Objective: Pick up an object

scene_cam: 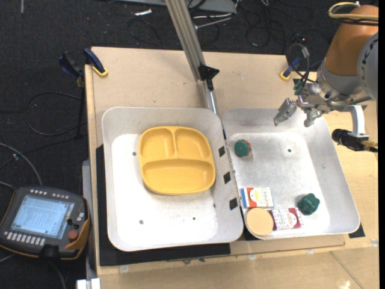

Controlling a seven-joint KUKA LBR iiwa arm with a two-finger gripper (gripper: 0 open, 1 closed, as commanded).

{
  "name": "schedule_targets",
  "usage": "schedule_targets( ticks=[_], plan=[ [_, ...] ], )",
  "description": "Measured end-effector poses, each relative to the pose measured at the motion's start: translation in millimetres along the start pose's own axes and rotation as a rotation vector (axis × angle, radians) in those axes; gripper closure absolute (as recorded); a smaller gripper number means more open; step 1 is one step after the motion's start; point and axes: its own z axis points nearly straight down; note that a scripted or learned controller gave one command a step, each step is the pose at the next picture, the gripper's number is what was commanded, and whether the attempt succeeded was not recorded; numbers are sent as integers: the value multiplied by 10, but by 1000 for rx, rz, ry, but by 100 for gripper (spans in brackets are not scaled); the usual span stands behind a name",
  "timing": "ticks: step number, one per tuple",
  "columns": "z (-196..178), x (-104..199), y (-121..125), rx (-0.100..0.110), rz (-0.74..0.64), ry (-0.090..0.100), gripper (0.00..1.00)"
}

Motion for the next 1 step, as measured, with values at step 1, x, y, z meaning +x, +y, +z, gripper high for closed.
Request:
schedule_targets(
  ticks=[1],
  plan=[
    [607, 3, 73, 1, 0, 0, 0]
  ],
)
